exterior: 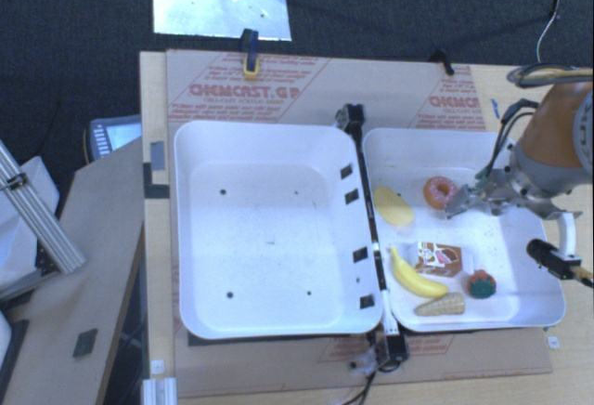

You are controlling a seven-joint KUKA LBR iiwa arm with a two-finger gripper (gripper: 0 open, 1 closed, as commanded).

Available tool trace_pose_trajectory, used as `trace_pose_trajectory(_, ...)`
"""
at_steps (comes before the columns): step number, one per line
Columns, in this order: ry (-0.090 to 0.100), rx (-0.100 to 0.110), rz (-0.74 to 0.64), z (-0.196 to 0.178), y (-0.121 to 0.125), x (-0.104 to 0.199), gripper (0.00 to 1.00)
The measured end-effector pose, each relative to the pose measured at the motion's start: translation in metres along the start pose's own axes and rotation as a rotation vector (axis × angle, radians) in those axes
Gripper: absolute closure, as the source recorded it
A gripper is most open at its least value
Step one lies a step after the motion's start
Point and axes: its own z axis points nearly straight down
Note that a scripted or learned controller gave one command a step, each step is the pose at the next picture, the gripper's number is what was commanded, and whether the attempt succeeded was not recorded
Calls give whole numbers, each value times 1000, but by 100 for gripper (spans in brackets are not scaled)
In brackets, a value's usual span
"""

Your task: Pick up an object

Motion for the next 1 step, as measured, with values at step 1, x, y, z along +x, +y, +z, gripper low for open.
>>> trace_pose_trajectory(1, 0, -4, -2, -59, 59, -4, 0)
